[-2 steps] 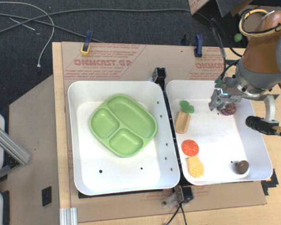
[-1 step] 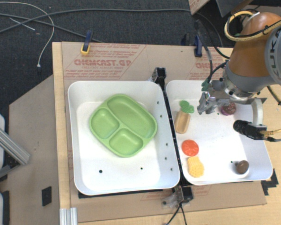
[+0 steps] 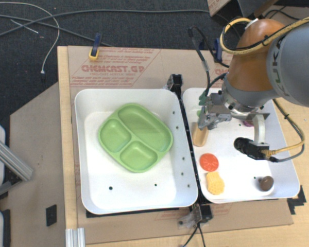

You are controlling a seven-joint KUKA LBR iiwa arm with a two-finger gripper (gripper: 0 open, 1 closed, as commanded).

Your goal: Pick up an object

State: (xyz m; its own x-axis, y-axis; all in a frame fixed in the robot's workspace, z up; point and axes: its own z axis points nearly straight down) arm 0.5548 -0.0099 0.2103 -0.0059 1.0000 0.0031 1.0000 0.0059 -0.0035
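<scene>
My gripper (image 3: 207, 121) hangs low over the left side of the right bin (image 3: 283, 187), under the grey and orange wrist. Just below it, against the bin's left wall, lies a tan oblong piece (image 3: 199, 137); its upper end is covered by the gripper. Whether that piece is gripped cannot be made out. In front of it sit a red-orange round piece (image 3: 209, 162) and a yellow lumpy piece (image 3: 215, 183). A small brown piece (image 3: 266, 182) rests near the bin's front right corner.
The left bin (image 3: 87, 138) holds a green divided plate (image 3: 136, 137), lying flat in its middle. A sliver of something magenta (image 3: 247, 122) peeks out under the wrist. Cables run along the bench behind the bins.
</scene>
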